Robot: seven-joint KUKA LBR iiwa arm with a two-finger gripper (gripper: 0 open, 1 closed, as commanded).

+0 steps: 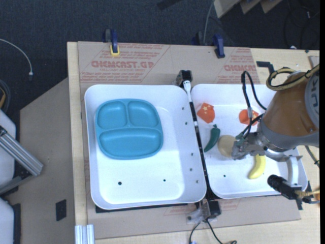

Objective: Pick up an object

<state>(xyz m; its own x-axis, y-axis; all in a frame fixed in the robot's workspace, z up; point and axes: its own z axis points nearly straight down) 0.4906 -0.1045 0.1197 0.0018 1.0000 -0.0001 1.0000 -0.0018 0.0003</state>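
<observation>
The arm's tool [238, 150] sits low in the right white bin [223, 184], in the right middle of the frame, under the grey wrist and the orange band of the arm [287, 116]. Whether it is open or closed cannot be told from this angle. It is touching or just over the right edge of a round pale beige object [225, 144]. Just left of that object lies a small dark green pepper-shaped toy [212, 138], tilted. Just below and right of the tool lies a yellow plastic banana [257, 168], partly under the wrist. Above, toward the upper part of the bin, lie a red-orange strawberry-like toy [205, 112] and, nearer the arm, a small orange-red round object [245, 116], partly behind black cables. The left white bin [142, 189] holds a light blue three-compartment plastic plate [129, 128] in its upper left. Both bins rest on the brown counter [76, 136].
</observation>
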